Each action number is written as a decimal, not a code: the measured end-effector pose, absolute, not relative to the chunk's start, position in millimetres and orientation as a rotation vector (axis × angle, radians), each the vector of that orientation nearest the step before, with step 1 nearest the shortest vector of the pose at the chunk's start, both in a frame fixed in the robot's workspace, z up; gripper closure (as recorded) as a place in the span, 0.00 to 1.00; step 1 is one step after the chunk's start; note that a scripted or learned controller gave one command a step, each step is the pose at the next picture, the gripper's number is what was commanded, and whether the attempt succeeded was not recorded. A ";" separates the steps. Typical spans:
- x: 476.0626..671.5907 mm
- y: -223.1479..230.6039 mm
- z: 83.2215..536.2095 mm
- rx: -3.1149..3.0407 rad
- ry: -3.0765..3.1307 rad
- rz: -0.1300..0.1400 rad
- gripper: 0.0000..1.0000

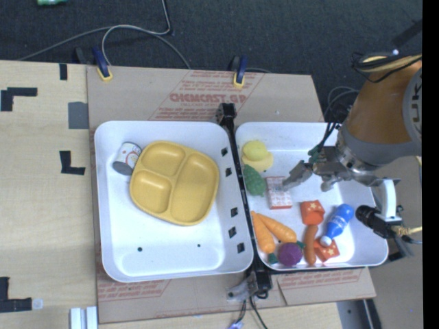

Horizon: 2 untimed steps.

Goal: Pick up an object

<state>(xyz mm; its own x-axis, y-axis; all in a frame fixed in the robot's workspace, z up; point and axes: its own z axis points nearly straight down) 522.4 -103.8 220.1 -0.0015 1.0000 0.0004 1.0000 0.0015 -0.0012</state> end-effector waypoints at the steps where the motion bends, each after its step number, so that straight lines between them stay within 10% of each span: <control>1: 494.2 -161.0 175.2 -2.221 -2.220 0.003 0.00; 2: 486.3 -165.4 86.5 -2.221 -2.228 -0.008 0.00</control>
<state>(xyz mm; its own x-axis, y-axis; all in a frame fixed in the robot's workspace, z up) 486.3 -165.4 86.5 -0.0031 1.0000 0.0009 1.0000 0.0031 0.0063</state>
